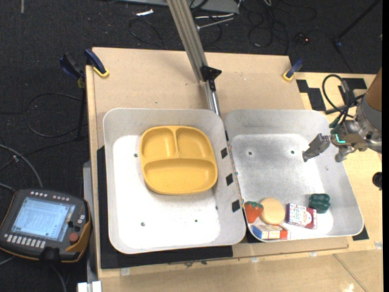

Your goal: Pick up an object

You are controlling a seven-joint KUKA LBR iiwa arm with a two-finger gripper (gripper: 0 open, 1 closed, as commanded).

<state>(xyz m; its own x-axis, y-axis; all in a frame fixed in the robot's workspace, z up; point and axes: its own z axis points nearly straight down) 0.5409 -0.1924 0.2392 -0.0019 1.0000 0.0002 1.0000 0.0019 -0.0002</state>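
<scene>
Nothing had been lifted yet, as far as the view showed: the end effector (328, 146) hung over the upper right part of the right bin (273, 163), its two dark fingers spread apart with nothing between them, well apart from the objects. Those sat clustered along the bin's near edge: a rounded tan bun-like piece (273, 211), a small orange-red item (253, 212) just beside it, a flat printed box (301, 215) and a dark green lump (320, 202). The whole pick seemed still ahead. The left bin (121, 224) held a glossy yellow divided tray (179, 160) of moulded plastic with rounded corners. Both bins looked smooth, matte and white on the pale wooden counter (152, 78).
</scene>
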